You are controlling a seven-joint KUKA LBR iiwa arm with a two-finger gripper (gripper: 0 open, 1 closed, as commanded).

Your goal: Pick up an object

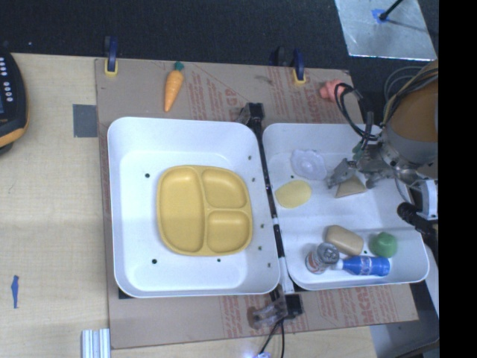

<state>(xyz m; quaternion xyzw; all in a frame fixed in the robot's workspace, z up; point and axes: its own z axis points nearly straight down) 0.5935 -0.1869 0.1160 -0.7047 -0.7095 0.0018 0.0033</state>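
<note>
My gripper [356, 176] is low in the right bin [417, 274], near its upper right part, reaching in from the right. Its two fingers stand spread open, with a tan wedge-shaped piece [350, 190] just below and between their tips; the wedge still lies on the bin floor. Close by to the left are a clear plastic lid [307, 162] and a pale yellow round piece [293, 194]. Along the bin's front lie a tan block [344, 239], a green object [384, 243], a blue bottle [365, 265] and a small can [322, 256].
The left bin [127, 200] holds a yellow divided plate [203, 209]. A toy carrot [173, 88] and a pink object [329, 90] lie on the cardboard behind the bins. Black cables [354, 110] loop over the right bin's back edge.
</note>
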